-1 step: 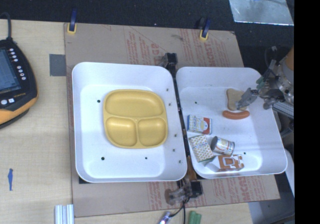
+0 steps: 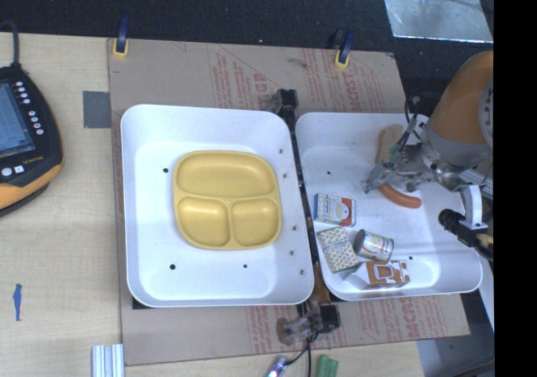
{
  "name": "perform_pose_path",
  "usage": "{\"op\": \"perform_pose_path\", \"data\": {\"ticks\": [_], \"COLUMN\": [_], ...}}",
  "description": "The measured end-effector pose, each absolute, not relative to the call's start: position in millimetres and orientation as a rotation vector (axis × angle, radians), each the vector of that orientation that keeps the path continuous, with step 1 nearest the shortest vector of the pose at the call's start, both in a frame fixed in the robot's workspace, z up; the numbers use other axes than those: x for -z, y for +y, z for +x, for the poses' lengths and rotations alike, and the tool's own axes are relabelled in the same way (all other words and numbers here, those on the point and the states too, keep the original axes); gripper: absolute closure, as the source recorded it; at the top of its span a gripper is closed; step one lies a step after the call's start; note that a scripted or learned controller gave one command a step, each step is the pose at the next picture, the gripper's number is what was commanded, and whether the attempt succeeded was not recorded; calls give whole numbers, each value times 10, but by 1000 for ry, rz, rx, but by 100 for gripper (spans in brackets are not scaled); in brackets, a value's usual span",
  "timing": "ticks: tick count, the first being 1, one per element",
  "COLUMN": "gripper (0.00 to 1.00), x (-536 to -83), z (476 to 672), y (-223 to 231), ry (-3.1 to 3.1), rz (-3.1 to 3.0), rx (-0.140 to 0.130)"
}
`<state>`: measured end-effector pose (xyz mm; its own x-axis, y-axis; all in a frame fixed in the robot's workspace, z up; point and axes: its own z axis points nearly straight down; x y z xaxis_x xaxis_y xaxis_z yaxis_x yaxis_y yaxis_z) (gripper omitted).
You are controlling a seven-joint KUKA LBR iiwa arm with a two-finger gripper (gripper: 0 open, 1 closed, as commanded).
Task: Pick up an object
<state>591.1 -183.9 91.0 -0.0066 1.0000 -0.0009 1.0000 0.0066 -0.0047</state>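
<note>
In the right bin (image 2: 336, 136), my gripper (image 2: 394, 183) hangs low and open, its fingers spread just above a red-orange sausage (image 2: 403, 197) lying on the bin floor. Nothing is held between them. A tan bun-like piece (image 2: 387, 143) lies just behind the gripper, partly hidden by it. Nearer the front of that bin are a small white and blue box (image 2: 335, 209), a patterned packet (image 2: 336, 248), a silver can (image 2: 372, 243) on its side and an orange and white packet (image 2: 385, 274).
The left bin (image 2: 143, 274) holds a yellow divided plate (image 2: 226, 198). A teach pendant (image 2: 21, 138) lies on the bench at far left. A black part of the arm (image 2: 461, 226) overhangs the right bin's right rim.
</note>
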Motion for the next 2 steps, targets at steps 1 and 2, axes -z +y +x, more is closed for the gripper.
{"op": "perform_pose_path", "data": {"ticks": [1,2], "gripper": [100,0], "x": [-1020,-1019], "z": [5916,5916], "y": [-1849,-1848], "ry": [-2229,-2230], "rz": [-2211,-2211], "rx": [-6,-7]}}
